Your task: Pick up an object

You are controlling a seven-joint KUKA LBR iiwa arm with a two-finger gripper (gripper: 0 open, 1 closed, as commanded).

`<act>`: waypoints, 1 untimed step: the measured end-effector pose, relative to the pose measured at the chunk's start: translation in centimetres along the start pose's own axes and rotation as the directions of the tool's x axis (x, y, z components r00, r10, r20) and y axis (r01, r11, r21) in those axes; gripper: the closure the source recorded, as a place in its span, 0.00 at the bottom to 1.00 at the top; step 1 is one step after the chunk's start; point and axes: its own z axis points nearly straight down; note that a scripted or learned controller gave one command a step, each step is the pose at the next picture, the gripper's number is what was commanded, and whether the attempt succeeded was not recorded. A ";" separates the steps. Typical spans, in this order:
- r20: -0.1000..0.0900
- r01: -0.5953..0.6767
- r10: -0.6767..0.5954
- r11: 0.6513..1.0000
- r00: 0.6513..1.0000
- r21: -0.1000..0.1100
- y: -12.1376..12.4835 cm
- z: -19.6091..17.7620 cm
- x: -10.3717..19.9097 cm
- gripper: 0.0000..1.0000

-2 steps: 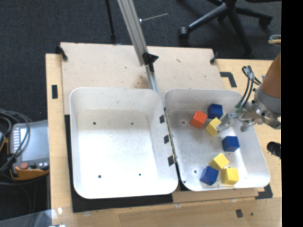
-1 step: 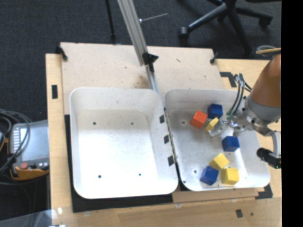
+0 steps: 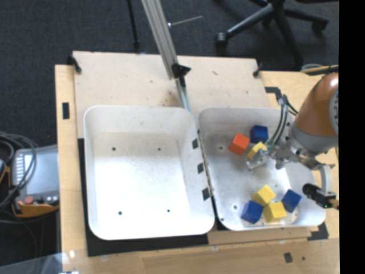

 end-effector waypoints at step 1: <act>0.000 -0.006 0.006 1.000 1.000 -0.002 0.1 -0.9 -0.1 1.00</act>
